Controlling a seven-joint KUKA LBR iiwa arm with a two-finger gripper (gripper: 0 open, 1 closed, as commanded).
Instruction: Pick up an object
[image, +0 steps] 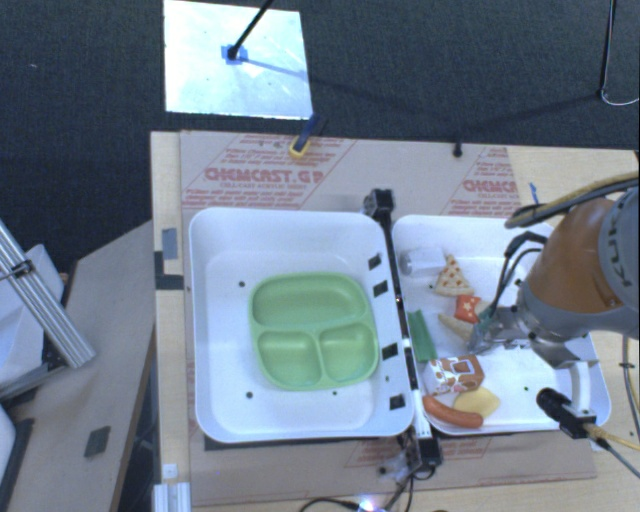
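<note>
Task objects all in the right bin (520, 418): pizza slice toy (453, 277) near the top left, pale grey cylinder (421, 262) just up-left of it against the bin's back wall; small red piece (467, 307) just below the pizza, yellowish piece (457, 324) under that; green strip (420, 336) lying along the left wall; lower down a brown-and-white gingerbread-house toy (456, 374), below it a red sausage (453, 414) touching a yellow potato-like lump (479, 401) near the front wall; gripper (487, 334) low inside the bin, just right of the red and yellowish pieces, above the gingerbread toy; dark and small in view, cannot tell whether it grips anything; nothing visibly lifted; arm comes in from the right, orange band (580, 262) over the bin's right half, grey wrist below it; left bin (215, 310) holds a green three-compartment tray (312, 330) lying flat near its centre; both bins sit on a cardboard sheet (262, 170) with red print.
</note>
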